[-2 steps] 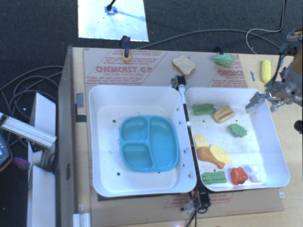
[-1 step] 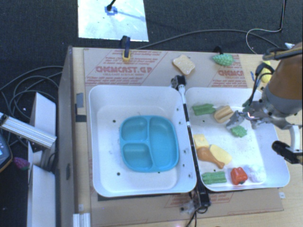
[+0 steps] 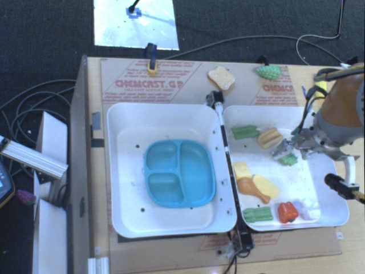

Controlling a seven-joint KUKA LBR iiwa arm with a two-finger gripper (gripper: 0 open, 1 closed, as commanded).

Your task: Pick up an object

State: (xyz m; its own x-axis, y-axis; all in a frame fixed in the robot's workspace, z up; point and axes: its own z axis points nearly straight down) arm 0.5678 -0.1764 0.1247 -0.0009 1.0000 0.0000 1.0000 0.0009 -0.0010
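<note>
Camera view, green toy [image 3: 289, 160] touching fingers [image 3: 280, 150]

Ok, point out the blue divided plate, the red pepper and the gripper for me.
blue divided plate [image 3: 180, 173]: camera view, on its centre divider.
red pepper [image 3: 287, 212]: camera view, middle of its body.
gripper [image 3: 283, 149]: camera view, at its fingertips.

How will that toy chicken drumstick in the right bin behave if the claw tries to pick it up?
The drumstick looks like moulded plastic, so probably stiff and light. Its glossy, rounded body may slip between fingers or roll when nudged. It lies touching the yellow pieces beside it, so a push would likely shift those too.
</note>
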